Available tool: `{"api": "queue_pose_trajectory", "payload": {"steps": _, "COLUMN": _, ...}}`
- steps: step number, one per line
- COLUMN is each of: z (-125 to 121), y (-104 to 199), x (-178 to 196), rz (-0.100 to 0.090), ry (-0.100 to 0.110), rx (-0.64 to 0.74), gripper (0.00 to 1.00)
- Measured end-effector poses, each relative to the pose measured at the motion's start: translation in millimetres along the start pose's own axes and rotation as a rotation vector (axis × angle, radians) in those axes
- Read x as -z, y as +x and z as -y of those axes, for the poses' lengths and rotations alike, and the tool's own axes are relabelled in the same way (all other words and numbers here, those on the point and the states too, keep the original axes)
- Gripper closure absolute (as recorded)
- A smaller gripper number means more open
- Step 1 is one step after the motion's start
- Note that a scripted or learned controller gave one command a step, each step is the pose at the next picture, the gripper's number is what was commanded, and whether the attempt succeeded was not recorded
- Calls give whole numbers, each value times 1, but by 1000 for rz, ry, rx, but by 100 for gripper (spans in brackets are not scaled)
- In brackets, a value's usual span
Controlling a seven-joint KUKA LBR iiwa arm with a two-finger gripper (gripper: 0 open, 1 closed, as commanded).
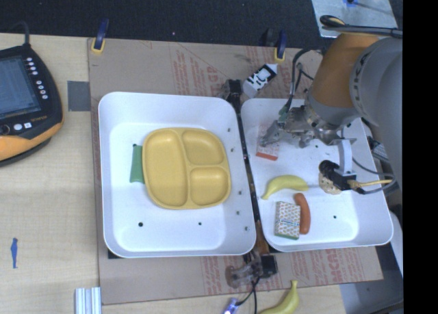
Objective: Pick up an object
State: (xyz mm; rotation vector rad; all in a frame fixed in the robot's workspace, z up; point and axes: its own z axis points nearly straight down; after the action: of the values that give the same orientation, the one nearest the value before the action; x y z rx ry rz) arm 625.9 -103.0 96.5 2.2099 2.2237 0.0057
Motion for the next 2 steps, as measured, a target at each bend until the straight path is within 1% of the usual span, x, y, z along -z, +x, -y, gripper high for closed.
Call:
{"api": "queue_pose_trajectory", "payload": {"steps": 1, "z": -31, "y": 5, "x": -4, "rz": -3, "ry": 10, "rx": -3, "gripper": 0}}
{"api": "queue_pose_trajectory", "payload": {"steps": 2, "z": -7, "y": 6, "x": -5, "rz": -1, "ry": 13, "rx": -3, "gripper": 0}}
